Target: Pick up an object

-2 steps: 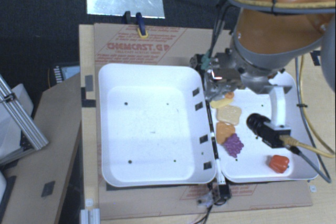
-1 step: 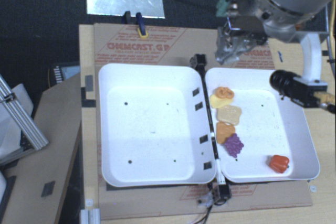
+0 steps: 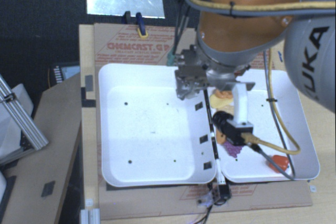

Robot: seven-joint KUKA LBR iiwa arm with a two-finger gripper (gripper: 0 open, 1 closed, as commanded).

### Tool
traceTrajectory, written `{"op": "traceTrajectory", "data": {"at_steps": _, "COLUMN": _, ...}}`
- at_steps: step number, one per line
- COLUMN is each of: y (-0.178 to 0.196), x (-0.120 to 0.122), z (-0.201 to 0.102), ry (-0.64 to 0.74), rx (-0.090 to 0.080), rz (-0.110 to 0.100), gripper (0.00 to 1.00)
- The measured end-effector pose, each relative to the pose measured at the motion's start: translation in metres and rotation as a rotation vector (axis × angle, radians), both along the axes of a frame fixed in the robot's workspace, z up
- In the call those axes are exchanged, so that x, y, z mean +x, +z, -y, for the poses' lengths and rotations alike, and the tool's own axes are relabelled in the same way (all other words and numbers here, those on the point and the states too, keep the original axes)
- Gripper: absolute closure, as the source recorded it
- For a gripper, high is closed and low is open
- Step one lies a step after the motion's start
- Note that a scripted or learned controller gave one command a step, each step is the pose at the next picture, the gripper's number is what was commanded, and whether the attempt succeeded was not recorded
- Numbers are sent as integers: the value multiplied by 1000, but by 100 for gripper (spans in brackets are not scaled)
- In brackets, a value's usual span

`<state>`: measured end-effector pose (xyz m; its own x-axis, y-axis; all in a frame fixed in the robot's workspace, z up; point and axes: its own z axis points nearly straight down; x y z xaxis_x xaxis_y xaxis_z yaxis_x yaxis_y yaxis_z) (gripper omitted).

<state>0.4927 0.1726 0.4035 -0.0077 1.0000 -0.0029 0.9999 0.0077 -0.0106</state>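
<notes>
Grey and blocky, the hand (image 3: 189, 84) hangs under the big orange wrist, over the strip where the two bins meet, near their far end; whether it is apart or together I cannot tell, as the arm's bulk hides its lower part, and nothing can be seen held in it. The likely things to pick all lie in the right bin (image 3: 302, 136): a yellow-orange piece (image 3: 223, 96) just beside the hand on the right, a purple piece (image 3: 234, 150) nearer the front by the middle wall, and an orange-red piece (image 3: 279, 163) close to the front right corner. The left bin (image 3: 147, 134) shows its bare white floor with a few dark dots. Both bins rest on a cardboard sheet (image 3: 134, 45) with red print. By my reading the step in hand is the approach, with no grasp made yet. The next move calls for shifting right, off the middle wall, centring over one piece, most readily the yellow-orange one, then lowering straight onto it without catching the bin's edge.
</notes>
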Motion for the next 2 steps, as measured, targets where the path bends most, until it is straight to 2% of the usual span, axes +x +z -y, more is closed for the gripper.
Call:
{"op": "traceTrajectory", "data": {"at_steps": 1, "y": -103, "x": -7, "z": 56, "ry": -12, "rx": 0, "rz": 2, "gripper": 100}}
{"op": "traceTrajectory", "data": {"at_steps": 2, "y": -14, "x": 1, "z": 35, "ry": -2, "rx": 6, "rz": 21, "gripper": 100}}
